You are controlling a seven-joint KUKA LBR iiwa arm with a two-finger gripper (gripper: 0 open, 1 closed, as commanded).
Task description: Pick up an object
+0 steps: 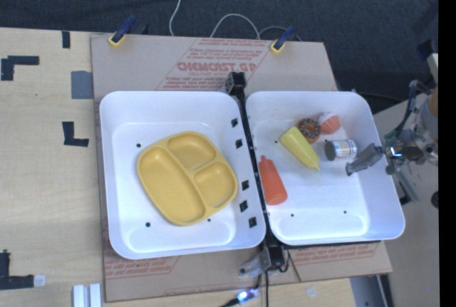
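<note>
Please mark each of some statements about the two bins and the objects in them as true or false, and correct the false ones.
1. The yellow divided plate lies in the left bin. True.
2. The orange bottle lies in the left bin. False: it lies in the right bin, close to the divider between the bins.
3. The yellow bottle lies in the right bin. True.
4. The tool holds the yellow bottle. False: the tool is at the right bin's right edge, apart from the yellow bottle.
5. The plate has three compartments. True.
</note>
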